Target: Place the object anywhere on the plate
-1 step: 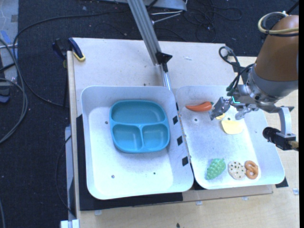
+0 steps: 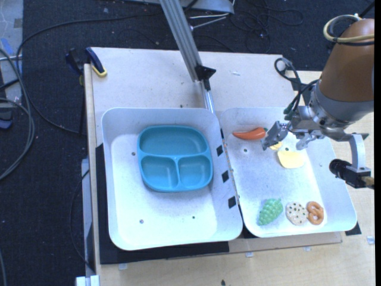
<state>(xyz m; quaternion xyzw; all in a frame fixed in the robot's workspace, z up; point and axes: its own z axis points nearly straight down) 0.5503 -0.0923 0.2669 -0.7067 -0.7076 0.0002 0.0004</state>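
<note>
- Gripper low over the right bin, fingers spread apart, one dark fingertip on the left near the carrot, the other on the right above the yellow piece; nothing visibly clamped between them
- Directly beneath and just to the lower side: a pale yellow flat piece, lying on the bin floor, probably the object being gone for, judged from the straddling pose
- Just left of the gripper: an orange carrot lying flat, close enough to the left finger to get nudged
- Along the near edge of the same bin, well apart from the gripper: green grapes, a speckled cookie, a pretzel, side by side
- Over in the left bin: the blue divided plate, three compartments, sitting flat toward the far side, nothing on it
- Task judged barely begun: grasp not yet closed, then a lift and a carry leftward across the bin walls to the plate
</note>
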